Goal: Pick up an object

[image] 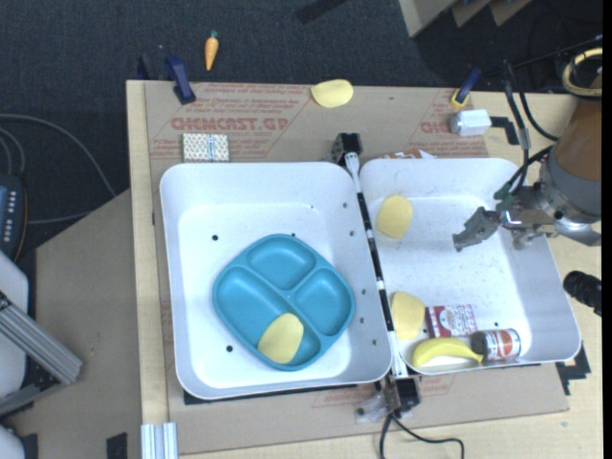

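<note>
The gripper hangs over the right bin, reaching in from the right, its dark fingers spread apart with nothing between them. Just to its left, near the bin's upper left, lies a rounded yellow lump, apart from the fingers. Along the bin's near edge sit a second yellow lump, a curved banana with a smooth skin, a small red-and-white packet and a bottle lying on its side with a dark cap; these crowd together, banana touching bottle. The stretch of bin floor beneath the gripper is bare white, speckled with small dark dots.

In the left bin rests a glossy blue plate split into compartments, a flat yellow piece in its near one. On the cardboard beyond the bins lie another yellow lump, a patterned card and a blue clip.
</note>
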`<state>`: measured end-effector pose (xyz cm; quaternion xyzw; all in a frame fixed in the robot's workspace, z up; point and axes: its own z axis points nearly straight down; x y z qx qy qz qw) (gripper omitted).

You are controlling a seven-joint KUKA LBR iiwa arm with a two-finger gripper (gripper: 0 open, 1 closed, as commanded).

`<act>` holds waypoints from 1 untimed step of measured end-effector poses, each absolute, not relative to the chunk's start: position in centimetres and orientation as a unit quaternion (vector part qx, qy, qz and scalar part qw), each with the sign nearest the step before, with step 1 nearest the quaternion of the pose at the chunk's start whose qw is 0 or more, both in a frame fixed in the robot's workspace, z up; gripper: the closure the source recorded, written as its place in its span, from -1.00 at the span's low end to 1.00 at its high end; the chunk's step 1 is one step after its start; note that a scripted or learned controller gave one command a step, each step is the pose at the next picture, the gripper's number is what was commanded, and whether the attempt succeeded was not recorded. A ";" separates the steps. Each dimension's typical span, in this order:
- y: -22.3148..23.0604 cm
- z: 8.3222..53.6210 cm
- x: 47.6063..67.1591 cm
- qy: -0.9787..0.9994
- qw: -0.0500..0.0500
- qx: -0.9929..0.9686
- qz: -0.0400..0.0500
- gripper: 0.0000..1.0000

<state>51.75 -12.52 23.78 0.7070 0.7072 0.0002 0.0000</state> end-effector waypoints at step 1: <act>-7.7 18.4 54.3 0.707 -0.001 0.707 0.000 -1.00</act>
